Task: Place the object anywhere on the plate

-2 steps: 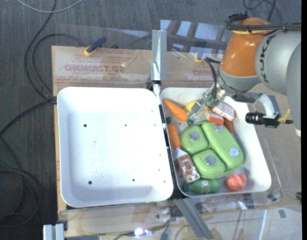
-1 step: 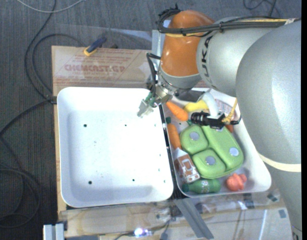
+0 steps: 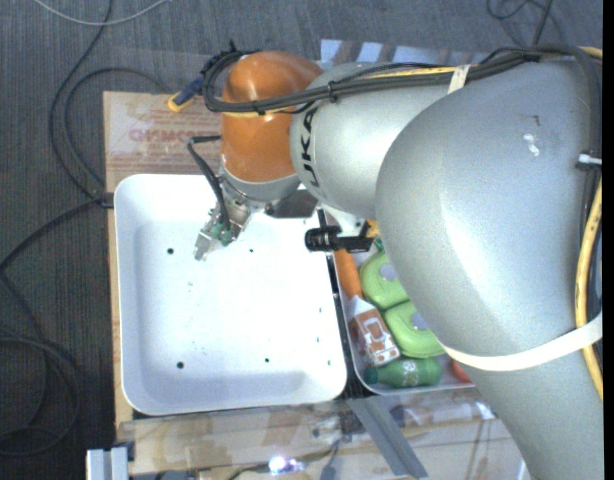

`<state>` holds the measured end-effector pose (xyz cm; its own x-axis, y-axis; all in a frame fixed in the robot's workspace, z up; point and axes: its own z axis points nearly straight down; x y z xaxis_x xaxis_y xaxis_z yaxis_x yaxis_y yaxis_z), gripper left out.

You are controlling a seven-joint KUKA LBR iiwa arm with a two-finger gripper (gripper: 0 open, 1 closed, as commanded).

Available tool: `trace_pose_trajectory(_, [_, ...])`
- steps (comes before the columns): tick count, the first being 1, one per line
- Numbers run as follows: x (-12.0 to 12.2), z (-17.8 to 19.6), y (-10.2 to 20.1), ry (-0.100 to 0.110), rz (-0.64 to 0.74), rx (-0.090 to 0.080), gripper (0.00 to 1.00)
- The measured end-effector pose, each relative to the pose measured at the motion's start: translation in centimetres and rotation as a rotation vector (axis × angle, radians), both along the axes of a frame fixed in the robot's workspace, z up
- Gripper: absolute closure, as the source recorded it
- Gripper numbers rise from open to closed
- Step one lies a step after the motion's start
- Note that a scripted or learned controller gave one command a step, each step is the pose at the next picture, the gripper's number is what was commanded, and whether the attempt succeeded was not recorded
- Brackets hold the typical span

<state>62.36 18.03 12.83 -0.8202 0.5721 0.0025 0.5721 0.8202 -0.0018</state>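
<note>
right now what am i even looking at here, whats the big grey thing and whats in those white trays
The big grey thing is a robot arm with an orange band, seen by one camera looking down at a slant. It reaches in from the right. Its small gripper hangs over the left white bin; something small and green shows at its tip, too small to name. The right bin, mostly hidden by the arm, holds green items, an orange piece and a small packet. I see no plate.
</note>
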Motion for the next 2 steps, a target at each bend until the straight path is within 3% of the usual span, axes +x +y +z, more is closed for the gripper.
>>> trace_pose_trajectory(1, [-5.7,5.5,5.4,0.000,0.268,0.001,1.00])
trace_pose_trajectory(2, [-11.7,-2.0,5.2,0.001,0.516,0.001,1.00])
